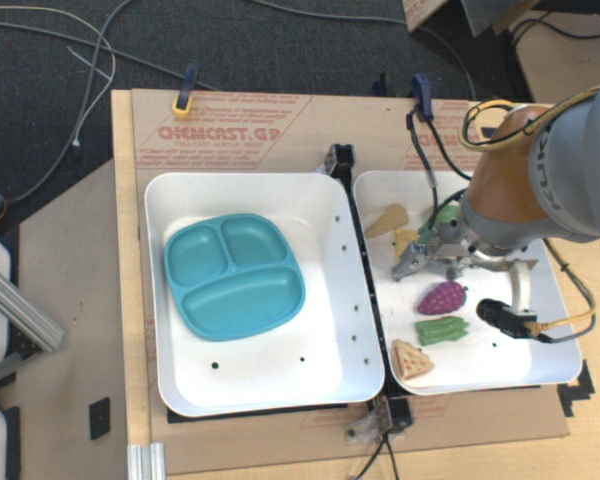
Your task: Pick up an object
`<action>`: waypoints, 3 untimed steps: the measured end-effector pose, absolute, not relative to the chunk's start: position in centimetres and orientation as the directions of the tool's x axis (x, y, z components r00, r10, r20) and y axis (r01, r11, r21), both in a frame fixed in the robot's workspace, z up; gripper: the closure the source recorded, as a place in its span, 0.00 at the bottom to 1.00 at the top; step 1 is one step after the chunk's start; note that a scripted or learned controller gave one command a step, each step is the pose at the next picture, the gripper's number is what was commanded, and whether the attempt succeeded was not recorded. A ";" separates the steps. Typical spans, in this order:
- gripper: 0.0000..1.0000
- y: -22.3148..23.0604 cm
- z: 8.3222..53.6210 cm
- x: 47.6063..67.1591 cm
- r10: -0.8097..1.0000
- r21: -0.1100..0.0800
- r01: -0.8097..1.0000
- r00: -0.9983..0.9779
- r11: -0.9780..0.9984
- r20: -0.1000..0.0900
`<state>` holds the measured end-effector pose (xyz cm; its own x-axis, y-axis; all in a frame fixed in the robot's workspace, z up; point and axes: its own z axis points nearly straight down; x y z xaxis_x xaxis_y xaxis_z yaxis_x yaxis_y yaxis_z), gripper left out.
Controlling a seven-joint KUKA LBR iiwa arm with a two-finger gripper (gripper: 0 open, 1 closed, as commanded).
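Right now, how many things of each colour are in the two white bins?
Teal: 1, the plate
Purple: 1, the grapes
Green: 1, the green toy
Tan: 2, the wedge and the sandwich slice
Total: 5

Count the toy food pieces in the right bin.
5 visible: tan wedge top left, yellow piece below it, purple grapes centre, green piece underneath, sandwich triangle bottom left. The arm may hide more.

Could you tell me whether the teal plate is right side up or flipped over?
Right side up. The teal plate lies flat in the left bin, and its three compartments face upward with their dividing ridges visible.
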<state>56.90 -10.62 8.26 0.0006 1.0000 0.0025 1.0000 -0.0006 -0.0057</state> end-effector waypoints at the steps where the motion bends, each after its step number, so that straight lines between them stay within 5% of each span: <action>1: 1.00 -10.6 9.2 57.0 1.000 -0.005 1.000 0.001 -0.001 0.004; 3: 1.00 -9.7 20.6 58.0 1.000 0.003 1.000 -0.003 0.003 -0.001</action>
<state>58.04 -9.72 20.63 -0.0025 1.0000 -0.0007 1.0000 0.0025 0.0035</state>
